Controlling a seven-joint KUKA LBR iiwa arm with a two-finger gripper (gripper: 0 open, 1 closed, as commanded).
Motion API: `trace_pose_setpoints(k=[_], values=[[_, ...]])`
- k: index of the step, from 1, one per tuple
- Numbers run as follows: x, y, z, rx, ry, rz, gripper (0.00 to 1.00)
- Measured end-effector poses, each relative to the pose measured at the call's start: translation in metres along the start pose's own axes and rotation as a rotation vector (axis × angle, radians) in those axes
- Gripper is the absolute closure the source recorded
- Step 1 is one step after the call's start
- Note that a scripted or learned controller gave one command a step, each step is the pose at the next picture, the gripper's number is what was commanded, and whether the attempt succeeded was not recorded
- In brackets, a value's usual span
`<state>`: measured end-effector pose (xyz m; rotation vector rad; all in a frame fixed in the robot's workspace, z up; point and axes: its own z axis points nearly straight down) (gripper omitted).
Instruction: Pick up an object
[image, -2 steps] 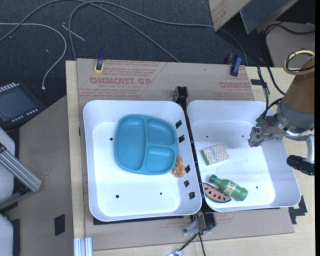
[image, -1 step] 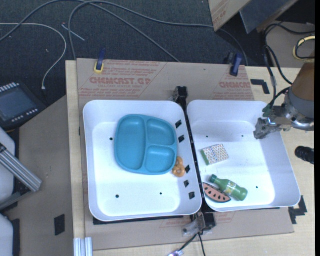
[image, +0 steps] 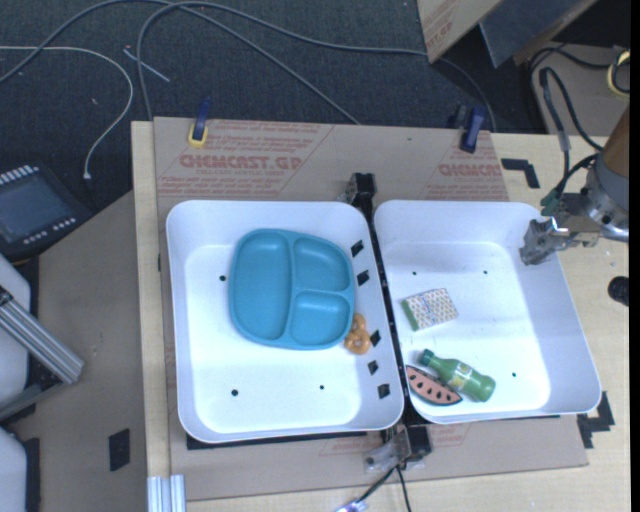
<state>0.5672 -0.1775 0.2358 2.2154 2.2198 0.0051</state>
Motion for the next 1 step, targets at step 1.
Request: trace_pose_setpoints(k=[1], values=[[0.0524,-0.0137,-0.0091,0.007,0.005,-0.004,1.0]])
